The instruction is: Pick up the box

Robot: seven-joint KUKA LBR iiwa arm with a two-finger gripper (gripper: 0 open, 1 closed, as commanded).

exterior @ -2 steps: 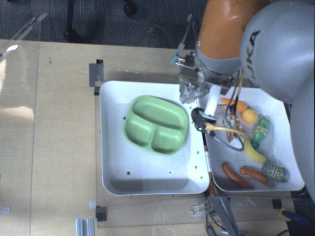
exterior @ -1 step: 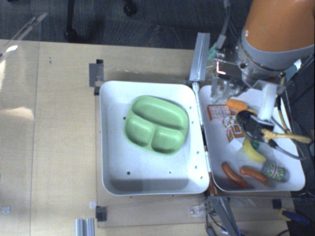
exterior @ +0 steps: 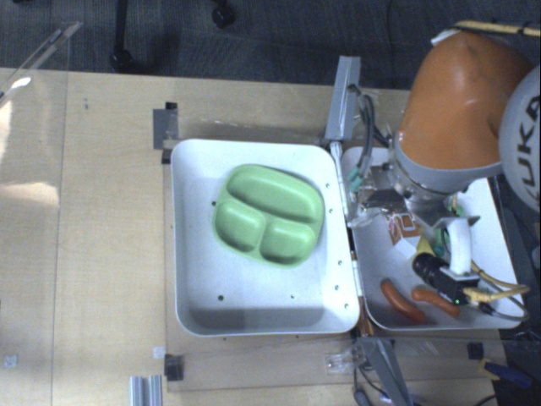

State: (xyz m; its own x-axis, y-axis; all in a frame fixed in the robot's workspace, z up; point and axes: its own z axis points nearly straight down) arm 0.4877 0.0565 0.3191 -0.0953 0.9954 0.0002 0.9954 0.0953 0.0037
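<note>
One box (exterior: 405, 226), mostly hidden beneath arm (exterior: 456, 108)

The arm (exterior: 461, 108) showed a large, smooth orange dome, rounded like a shell, with a soft sheen along its top. Below the dome sat a grey ring, and beneath that a cluster of darker grey and metal wrist parts. At the right edge a pale grey casing carried black letters, of which "UK" could be read. Thin cables (exterior: 365, 146), dark and greenish, looped down the left side of the wrist. The parts lower down were too cluttered and shadowed to make out clearly.
</note>
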